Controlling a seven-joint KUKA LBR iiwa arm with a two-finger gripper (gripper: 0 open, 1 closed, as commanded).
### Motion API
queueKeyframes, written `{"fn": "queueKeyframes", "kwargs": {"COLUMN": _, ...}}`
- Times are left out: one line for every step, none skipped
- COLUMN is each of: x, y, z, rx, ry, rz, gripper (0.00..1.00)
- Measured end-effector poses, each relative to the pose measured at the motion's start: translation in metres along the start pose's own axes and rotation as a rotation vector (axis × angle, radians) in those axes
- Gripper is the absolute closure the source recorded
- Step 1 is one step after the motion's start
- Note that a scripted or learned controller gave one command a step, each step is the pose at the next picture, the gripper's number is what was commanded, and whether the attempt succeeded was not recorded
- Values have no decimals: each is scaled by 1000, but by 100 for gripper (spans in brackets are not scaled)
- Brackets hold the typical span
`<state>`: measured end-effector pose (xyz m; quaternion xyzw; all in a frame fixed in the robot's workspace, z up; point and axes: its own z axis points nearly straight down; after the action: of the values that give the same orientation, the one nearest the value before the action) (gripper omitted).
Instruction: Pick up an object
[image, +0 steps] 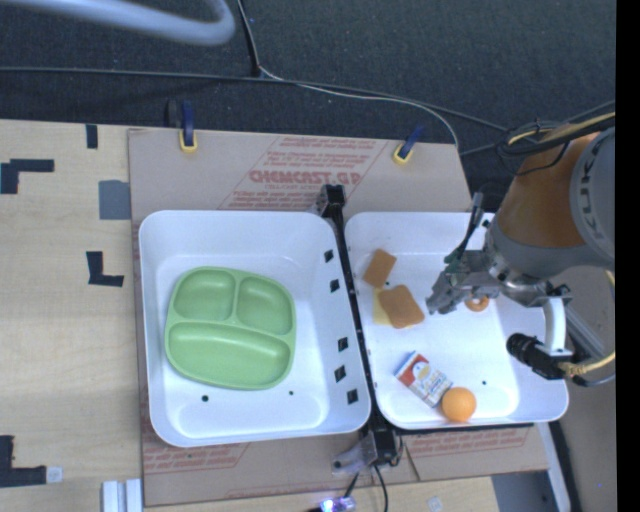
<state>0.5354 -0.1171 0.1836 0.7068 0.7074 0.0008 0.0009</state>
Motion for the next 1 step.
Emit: {"fn": "queueKeyframes", "kwargs": {"x": 1, "y": 1, "z": -20, "rx": 1, "ry": 1, "rz": -1, "gripper": 100}}
